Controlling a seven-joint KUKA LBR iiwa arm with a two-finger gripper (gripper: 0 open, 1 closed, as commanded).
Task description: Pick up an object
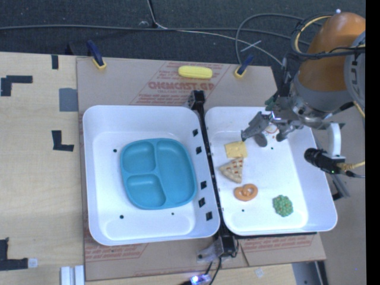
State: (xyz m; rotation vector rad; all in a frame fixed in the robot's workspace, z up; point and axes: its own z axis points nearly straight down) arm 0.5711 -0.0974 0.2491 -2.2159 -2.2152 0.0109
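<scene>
The arm (323, 70) reaches in from the right, its tool (270, 133) angled downward with both fingers spread apart.

**Wooden counter, brown board, dark carpet behind**

A pale wood-grain counter (35, 177) spreads out well to the left of the jaws, marked with black tape pieces (59, 140) and one grey patch (68, 99). Over it lies a brown cardboard sheet (166, 85) printed with faded red lettering, pinned at its far edge by two blue-and-yellow clamps (95, 53), one far left of the jaws and one (244, 66) just behind them. Beyond the counter, behind the jaws, the floor (190, 10) is dark, speckled carpet crossed by thin cables (196, 33). The light is even and soft, throwing only faint shadows. At the near edge, a bit of pale metal framing (72, 274) peeks out below the counter.
</scene>
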